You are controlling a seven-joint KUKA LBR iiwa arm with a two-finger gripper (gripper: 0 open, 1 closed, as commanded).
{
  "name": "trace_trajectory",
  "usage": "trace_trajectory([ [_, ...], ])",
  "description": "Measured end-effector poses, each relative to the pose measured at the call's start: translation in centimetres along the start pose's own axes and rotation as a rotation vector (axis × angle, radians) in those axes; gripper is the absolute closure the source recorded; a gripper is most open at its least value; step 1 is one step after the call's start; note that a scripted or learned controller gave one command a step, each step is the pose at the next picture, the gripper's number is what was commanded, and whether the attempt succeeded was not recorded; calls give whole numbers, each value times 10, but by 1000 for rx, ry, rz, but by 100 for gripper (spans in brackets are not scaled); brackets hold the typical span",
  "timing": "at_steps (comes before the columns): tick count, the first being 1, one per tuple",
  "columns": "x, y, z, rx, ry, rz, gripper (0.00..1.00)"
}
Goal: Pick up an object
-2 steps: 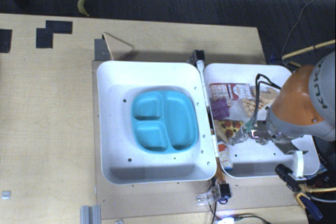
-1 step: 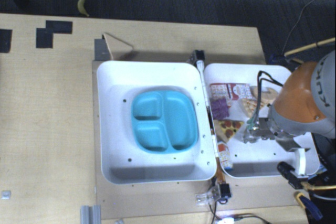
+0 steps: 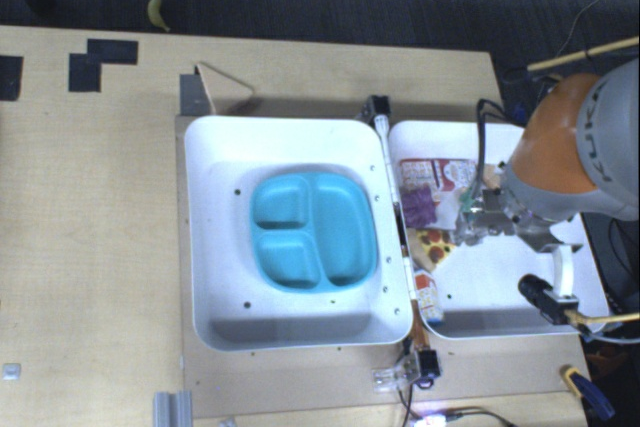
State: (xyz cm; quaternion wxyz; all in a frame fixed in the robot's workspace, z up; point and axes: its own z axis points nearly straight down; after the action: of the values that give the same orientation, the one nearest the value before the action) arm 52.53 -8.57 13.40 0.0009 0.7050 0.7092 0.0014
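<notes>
A blue divided plate [image 3: 311,229] lies in the left bin [image 3: 210,165]. In the right bin [image 3: 490,300] several small things crowd the left side: a red and white packet [image 3: 433,173], a purple item [image 3: 420,206], a yellow and red piece [image 3: 433,247] and a small red and white item [image 3: 427,294] by the dividing wall. My gripper [image 3: 471,219] hangs low over the right bin, just right of the purple item and above the yellow and red piece. Nothing shows between its fingers.
The grey arm with its orange band [image 3: 560,150] covers the right bin's upper right part. The wall between the bins runs close to the left of the small things. Black patches [image 3: 100,60] mark the bench at the far left.
</notes>
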Motion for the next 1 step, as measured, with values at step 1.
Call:
trace_trajectory([
  [1,-5,50,24,1,0,-1,100],
])
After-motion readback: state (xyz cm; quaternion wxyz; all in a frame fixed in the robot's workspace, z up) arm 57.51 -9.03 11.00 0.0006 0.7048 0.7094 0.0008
